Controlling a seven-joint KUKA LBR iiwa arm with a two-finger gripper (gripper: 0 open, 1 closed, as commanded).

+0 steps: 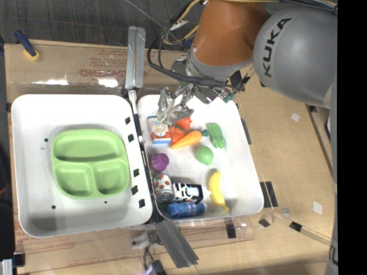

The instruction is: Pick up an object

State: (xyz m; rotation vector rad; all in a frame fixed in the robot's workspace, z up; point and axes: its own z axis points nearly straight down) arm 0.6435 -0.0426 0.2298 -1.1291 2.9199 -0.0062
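The right bin [243, 153] holds several toy foods. At its back left, a small white carton [159, 130] sits beside a red piece [184, 122] and an orange carrot [187, 139]. My gripper [174, 109] hangs low over the carton and the red piece, open, and I see nothing between its fingers. Right of the carrot lie a green ridged vegetable [216, 135] and a round green fruit [204, 154]. A purple piece [160, 161] lies by the left wall and a yellow banana [215, 188] lies nearer the front.
A small can [163, 185], a black-and-white box [188, 192] and a blue bottle [184, 210] crowd the right bin's front left corner. The left bin [28, 125] holds a green divided tray [90, 162]. The arm's orange band [226, 30] looms over the back edge.
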